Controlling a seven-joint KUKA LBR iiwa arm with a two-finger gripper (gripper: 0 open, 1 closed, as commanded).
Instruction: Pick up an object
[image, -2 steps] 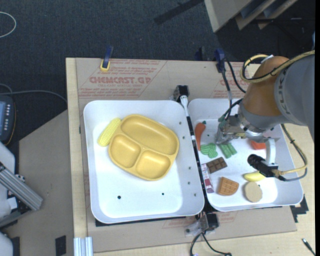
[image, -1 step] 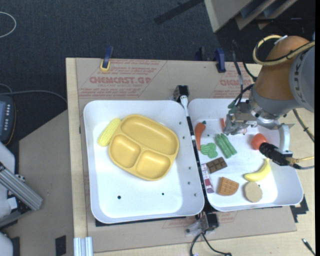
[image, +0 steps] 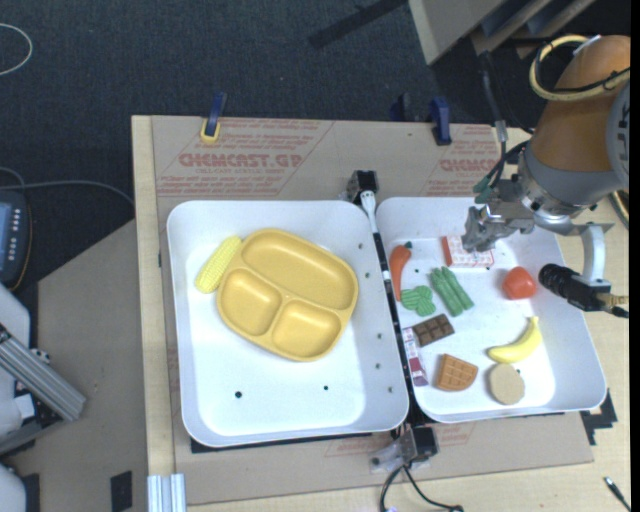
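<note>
Objects for the pick, all toy foods, sit scattered in the right bin, and we take the red-and-white packet at that bin's far side as our marker. The gripper hangs right over the packet's far edge, at the end of the grey arm with its orange band. Whether it is spread or pressed together we cannot tell from this slant, and we see nothing held in it.

Now, working out from the packet:
- just on its near side lie the green bean pods;
- on its view-left side stands the orange carrot, with a leafy green piece nearer us;
- on its view-right side, a little nearer us, is the red tomato;
- well toward us from the packet we find the chocolate bar, the banana, the waffle and a round beige biscuit.

Far off to the packet's view-left, in the left bin, a yellow divided tray lies with a corn cob touching its edge.
</note>
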